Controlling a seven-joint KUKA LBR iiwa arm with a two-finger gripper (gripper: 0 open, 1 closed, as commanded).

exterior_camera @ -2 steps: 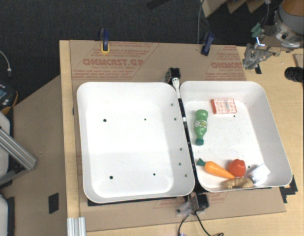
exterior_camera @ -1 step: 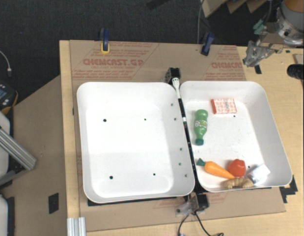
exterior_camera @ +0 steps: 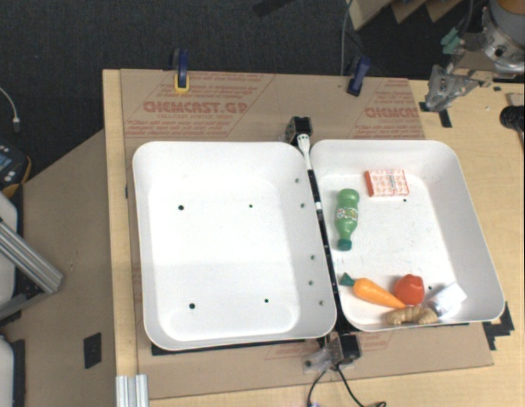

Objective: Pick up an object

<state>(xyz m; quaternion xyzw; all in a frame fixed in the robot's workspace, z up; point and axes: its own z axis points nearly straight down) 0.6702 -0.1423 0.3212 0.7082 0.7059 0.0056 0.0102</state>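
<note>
The gripper (exterior_camera: 440,91) hangs above the bench, outside the right bin (exterior_camera: 466,195); I cannot tell how its jaws stand; every candidate lies well below them: box (exterior_camera: 387,182) nearest, green bottle (exterior_camera: 346,217) beyond, carrot (exterior_camera: 375,292), tomato (exterior_camera: 409,289) and ginger root (exterior_camera: 412,315) farthest, crowded; a descent there risks nudging neighbours instead of gripping one.

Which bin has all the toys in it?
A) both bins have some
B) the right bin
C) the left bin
B: the green bottle, carrot, red tomato and pink box all lie in the right bin.
</note>
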